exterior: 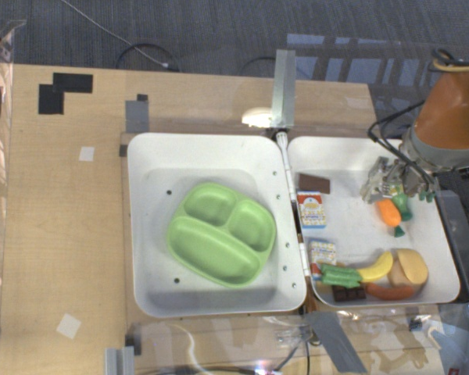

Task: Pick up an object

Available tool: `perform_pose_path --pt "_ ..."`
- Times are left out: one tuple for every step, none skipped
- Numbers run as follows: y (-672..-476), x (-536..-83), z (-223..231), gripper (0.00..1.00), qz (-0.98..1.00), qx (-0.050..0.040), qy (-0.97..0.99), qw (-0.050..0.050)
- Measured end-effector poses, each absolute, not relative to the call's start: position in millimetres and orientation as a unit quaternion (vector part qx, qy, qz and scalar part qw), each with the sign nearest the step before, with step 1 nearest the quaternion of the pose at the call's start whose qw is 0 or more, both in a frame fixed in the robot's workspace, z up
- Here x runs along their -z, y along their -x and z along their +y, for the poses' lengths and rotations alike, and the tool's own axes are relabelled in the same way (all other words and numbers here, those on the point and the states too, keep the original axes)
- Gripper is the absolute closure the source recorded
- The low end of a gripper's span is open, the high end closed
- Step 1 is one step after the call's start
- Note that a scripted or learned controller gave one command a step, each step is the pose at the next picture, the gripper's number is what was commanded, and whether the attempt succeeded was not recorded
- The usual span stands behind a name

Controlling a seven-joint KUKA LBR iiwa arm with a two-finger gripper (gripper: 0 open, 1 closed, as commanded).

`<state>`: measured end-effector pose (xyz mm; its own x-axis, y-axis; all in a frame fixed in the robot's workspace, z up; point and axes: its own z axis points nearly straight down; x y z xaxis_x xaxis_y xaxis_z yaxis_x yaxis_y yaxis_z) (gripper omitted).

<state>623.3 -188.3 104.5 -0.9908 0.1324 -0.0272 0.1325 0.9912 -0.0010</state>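
My gripper point(394, 187) hangs over the far right part of the right bin point(352, 156), just above and behind a small orange carrot point(388, 212) with a green top. The carrot lies on the bin floor and nothing shows as held. Along the bin's left side lie a brown chocolate block point(313, 183), a small red and white carton point(312, 208) and a second small carton point(322, 251). At the near edge sit a yellow banana point(377, 268), a tan bread roll point(411, 266), a green vegetable point(340, 274) and a red piece point(389, 291).
The left bin point(148, 162) holds a green divided plate point(222, 233). A metal post point(284, 84) stands behind the wall between the bins. The arm's orange band point(452, 109) is at the right edge, with cables beside it.
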Motion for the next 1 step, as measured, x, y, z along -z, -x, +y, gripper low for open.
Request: perform_pose_path --pt "-643.1 -214.7 -149.9 1.00 0.989 -0.0005 -0.151 0.010"
